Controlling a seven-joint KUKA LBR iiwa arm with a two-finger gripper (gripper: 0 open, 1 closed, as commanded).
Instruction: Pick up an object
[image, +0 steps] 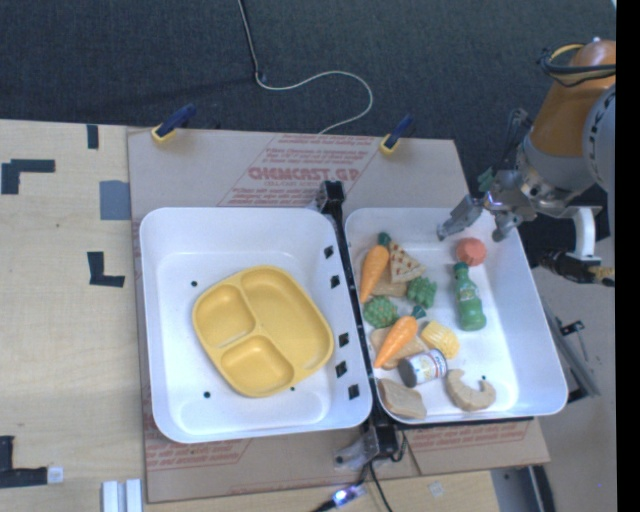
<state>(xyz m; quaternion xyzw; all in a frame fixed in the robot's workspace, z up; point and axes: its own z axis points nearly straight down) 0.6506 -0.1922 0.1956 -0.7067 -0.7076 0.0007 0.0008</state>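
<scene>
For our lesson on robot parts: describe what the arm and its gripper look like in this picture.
The arm is bulky and rounded, with grey casing and an orange band above the wrist. At its end sits a small gripper of grey and dark metal with two thin fingers, plus a touch of green near its base.

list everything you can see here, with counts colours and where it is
bins: 2, white, side by side on the bench
tray: 1, yellow, left bin
carrots: 2, orange, right bin, left side
broccoli: 2, green, right bin, middle
bottle: 1, green, right bin
tomato: 1, red-orange, above the bottle
corn: 1, yellow, right bin
jar: 1, dark lid, lying near the front
clamps: 2, blue and yellow, far board edge
cable: 1, white, dark floor
arm: 1, grey and orange, right
tool: 1, open, above the tomato
</scene>
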